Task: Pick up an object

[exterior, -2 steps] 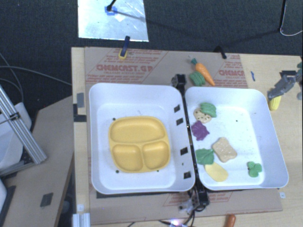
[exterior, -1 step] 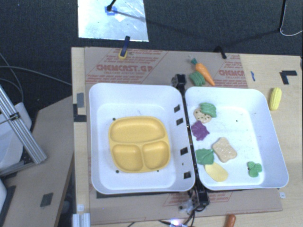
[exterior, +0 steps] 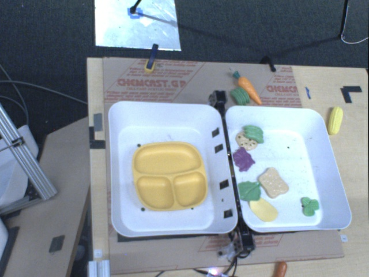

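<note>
We judge the toast (exterior: 273,182), crowded by leaf (exterior: 249,190) and chip (exterior: 263,210), risks a double grab; gripper state unknowable.

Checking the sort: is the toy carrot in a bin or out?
Out. The toy carrot lies on the cardboard beyond the right bin's far rim.

The bench (exterior: 190,77) is a brown board printed with red lettering. Two shallow white bins sit on it side by side, touching at the middle — the left bin (exterior: 124,123) and the right bin (exterior: 331,160). Beyond the bins a toy carrot (exterior: 248,88) lies beside a green piece (exterior: 240,96) — a yellow corn cob (exterior: 335,120) rests just off the right bin's far corner.
</note>
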Tool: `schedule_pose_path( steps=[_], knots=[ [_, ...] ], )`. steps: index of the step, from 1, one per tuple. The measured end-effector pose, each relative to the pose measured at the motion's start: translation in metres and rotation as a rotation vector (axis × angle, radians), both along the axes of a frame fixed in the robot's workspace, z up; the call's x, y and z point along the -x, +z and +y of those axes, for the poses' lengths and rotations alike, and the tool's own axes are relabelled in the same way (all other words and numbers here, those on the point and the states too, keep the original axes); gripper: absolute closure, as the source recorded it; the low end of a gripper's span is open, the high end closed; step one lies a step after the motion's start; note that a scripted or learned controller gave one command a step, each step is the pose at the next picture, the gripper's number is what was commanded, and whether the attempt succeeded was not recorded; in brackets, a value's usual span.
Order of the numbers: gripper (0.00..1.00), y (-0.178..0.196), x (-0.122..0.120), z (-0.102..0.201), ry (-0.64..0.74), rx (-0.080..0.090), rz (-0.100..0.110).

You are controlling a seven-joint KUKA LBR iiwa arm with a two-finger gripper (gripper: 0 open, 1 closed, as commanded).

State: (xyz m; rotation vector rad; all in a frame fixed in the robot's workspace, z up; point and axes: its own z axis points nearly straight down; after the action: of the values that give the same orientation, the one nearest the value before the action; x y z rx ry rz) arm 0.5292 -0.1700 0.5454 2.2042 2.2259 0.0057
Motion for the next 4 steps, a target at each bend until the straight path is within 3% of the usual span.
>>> schedule_pose_path(
  steps=[1,2,3,4],
  knots=[
    [1.00,-0.165,0.046,-0.038,-0.015,-0.007,0.022],
    [1.00,0.000,0.042,0.035,0.003,0.000,-0.014],
    [1.00,-0.175,0.044,-0.019,-0.014,-0.006,0.021],
    [1.00,-0.387,0.045,0.049,-0.004,-0.009,0.022]
  ],
)
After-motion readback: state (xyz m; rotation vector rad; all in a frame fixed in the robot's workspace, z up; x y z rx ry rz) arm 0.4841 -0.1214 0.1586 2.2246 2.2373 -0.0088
